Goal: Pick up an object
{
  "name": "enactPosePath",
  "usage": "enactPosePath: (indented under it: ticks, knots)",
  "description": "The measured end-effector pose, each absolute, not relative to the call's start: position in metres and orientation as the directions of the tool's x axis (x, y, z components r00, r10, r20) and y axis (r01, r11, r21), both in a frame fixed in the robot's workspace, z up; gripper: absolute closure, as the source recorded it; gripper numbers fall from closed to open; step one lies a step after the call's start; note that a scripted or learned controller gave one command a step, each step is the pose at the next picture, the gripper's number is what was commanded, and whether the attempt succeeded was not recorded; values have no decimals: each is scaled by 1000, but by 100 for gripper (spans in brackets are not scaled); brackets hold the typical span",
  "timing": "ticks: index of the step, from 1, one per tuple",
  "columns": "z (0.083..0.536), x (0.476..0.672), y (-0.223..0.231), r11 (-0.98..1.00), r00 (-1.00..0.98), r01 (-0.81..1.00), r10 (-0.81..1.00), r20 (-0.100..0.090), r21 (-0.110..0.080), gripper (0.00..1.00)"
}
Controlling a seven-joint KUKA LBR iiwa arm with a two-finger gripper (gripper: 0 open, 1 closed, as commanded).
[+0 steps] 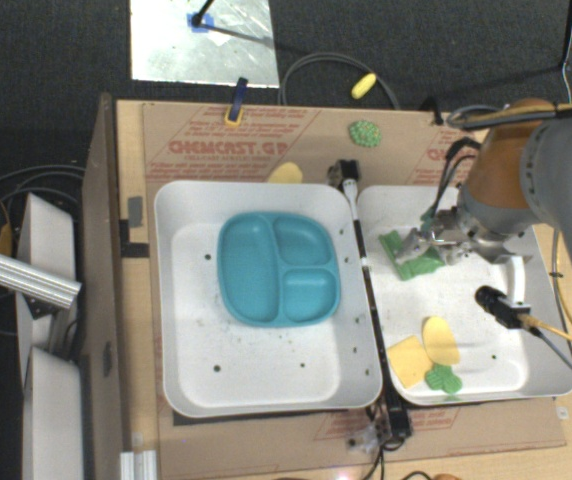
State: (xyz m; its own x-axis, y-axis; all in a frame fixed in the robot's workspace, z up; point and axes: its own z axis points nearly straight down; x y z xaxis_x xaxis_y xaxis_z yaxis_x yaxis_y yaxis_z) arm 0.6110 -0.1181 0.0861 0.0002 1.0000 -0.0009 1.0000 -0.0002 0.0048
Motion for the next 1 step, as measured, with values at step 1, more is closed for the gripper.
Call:
enactPosePath:
  ticks: [1]
  knots:
    - [86,607,-98,5,-5,1000,1000,-2,4,0]
